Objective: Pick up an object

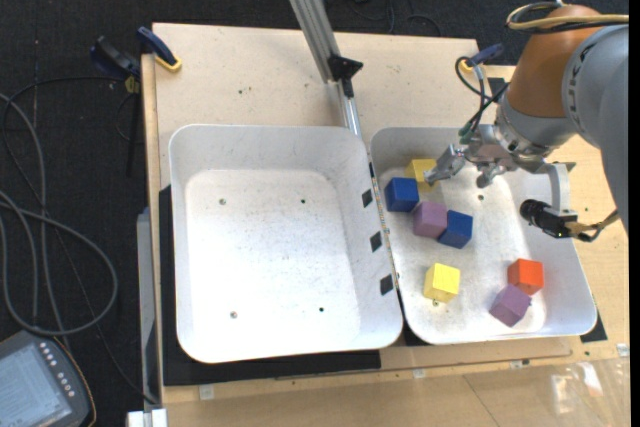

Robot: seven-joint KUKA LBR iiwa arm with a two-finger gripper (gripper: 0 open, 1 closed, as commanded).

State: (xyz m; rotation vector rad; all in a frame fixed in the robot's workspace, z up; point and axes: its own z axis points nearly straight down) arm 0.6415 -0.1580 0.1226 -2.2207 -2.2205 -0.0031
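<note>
The arm's gripper (461, 175) hangs over the far part of the right bin (560, 250), its two fingers spread apart with nothing between them; the left fingertip (435, 176) sits just beside, perhaps overlapping, the far yellow cube (421, 167), though contact cannot be judged from this angle. Seven cubes lie in that bin; just beside the far yellow cube, toward the bin's left wall, is the left blue cube (401, 194); nearer the camera the near-centre purple cube (430, 218) and the right blue cube (458, 229) are touching or nearly so; the near yellow cube (441, 281) rests alone closer to the front edge. Well apart from the gripper, in the bin's front right corner, the orange cube (525, 274) stands just behind the corner purple cube (510, 304). The grey arm with its orange band (545, 65) enters from the right above the bin's far edge. The left bin (190, 215) lies alongside, its rim meeting the right bin's; both rest on the pale bench (250, 75), where a slanted metal rail (305, 0) comes down to the gap between them.
</note>
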